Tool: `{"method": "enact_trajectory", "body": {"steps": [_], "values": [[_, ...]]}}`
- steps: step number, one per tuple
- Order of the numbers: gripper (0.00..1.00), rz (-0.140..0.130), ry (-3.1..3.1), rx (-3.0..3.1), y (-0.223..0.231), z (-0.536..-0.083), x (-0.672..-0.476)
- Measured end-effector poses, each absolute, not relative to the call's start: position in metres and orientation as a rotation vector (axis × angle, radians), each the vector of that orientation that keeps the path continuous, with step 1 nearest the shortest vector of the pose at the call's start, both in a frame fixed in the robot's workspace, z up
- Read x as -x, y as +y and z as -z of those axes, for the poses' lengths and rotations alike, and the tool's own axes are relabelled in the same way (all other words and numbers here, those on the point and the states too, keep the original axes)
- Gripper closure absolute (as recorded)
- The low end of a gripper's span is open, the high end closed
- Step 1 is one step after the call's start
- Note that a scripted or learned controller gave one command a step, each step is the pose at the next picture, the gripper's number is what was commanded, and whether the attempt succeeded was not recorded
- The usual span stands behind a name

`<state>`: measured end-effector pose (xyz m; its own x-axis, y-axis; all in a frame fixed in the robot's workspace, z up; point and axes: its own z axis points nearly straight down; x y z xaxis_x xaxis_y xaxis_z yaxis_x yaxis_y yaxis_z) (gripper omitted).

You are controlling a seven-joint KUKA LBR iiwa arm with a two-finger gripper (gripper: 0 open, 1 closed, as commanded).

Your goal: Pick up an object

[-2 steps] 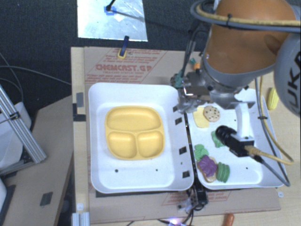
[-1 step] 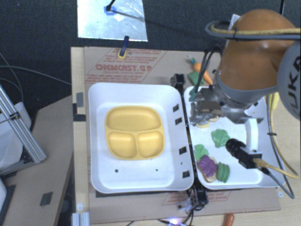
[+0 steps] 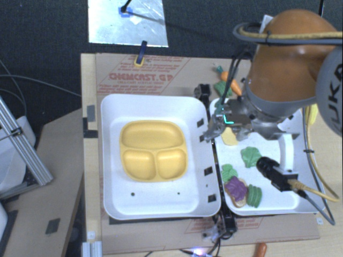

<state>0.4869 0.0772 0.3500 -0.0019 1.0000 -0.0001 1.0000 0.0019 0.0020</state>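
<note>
Over the far left part of the shallow white right-hand bin [image 3: 278, 210], my hand [image 3: 221, 124] hangs low beside the wall shared with the shallow white left-hand bin [image 3: 113, 165]. I cannot tell whether the hand is open or closed, because my wrist housing covers it. No object is seen gripped.

I judge this position deliberate. The small pale yellow rounded block [image 3: 230, 138] lies just near of the hand, close to that wall, and is the likeliest pick target. It looks smooth and plain, and it is partly hidden under the hand.

Other candidates lie nearer in the same bin, apart from the hand: a green leafy toy [image 3: 250, 156] and a purple lumpy toy [image 3: 236, 188]. The yellow three-compartment plastic tray [image 3: 154, 150] sits in the left-hand bin, well apart from the hand.
</note>
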Motion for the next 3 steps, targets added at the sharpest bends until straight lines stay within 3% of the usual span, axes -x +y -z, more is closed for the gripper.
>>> {"method": "enact_trajectory", "body": {"steps": [1,2,3], "values": [[1.00,-0.005,2.226,-2.214,0.077,-0.361,-0.488],[1.00,0.007,2.217,-2.229,0.017,-0.282,-0.486],[1.00,-0.026,2.223,-2.204,0.047,-0.437,-0.488]]}}
